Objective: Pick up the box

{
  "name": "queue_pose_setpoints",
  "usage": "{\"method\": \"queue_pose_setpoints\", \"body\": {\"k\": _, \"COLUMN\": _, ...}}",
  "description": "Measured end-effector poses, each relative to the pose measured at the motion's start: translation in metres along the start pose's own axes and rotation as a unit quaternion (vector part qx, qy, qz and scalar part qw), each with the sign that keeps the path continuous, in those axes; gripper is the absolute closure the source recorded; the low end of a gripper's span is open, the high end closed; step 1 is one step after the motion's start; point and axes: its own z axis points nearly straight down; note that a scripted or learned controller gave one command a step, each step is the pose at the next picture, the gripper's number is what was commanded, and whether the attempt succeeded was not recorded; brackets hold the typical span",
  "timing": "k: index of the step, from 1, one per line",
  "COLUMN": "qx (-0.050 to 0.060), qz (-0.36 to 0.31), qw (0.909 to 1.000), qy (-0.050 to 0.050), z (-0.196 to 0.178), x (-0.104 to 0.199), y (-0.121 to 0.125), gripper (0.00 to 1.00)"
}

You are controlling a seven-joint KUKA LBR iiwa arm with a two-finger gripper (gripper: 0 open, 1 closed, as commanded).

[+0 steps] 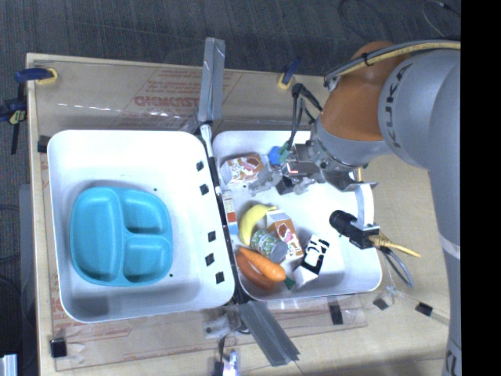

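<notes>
I see the arm (407,108) reaching in from the right of the frame, its orange band sitting above the wrist at upper right, and the gripper (288,171) hanging over the upper part of the right bin (356,269). From this slanted view I cannot tell whether the gripper is spread or pressed together; the metal parts there blur into each other, and I see nothing clearly pinched. The box (285,234), a small carton with an orange and white printed face, lies tilted in the middle of the right bin, below the gripper and apart from it. Just left of the box I see a yellow banana (252,220), and touching its lower left edge a green-labelled can (268,246). An orange carrot (261,265) lies along the bin's lower left, below the can. To the right of the box sits a white packet with black markings (316,254). Near the bin's upper left corner, beside the gripper, lies a flat packet with a red and white print (243,168). The left bin (86,151) holds a blue divided tray (121,235) toward its left half. Both bins rest side by side on the tan surface (117,88).
</notes>
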Motion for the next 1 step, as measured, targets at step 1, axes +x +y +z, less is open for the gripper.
{"method": "queue_pose_setpoints", "body": {"k": 1, "qx": -0.01, "qz": 0.088, "qw": 0.9961, "qy": 0.0, "z": 0.1063, "x": -0.0292, "y": -0.0426, "gripper": 0.0}}
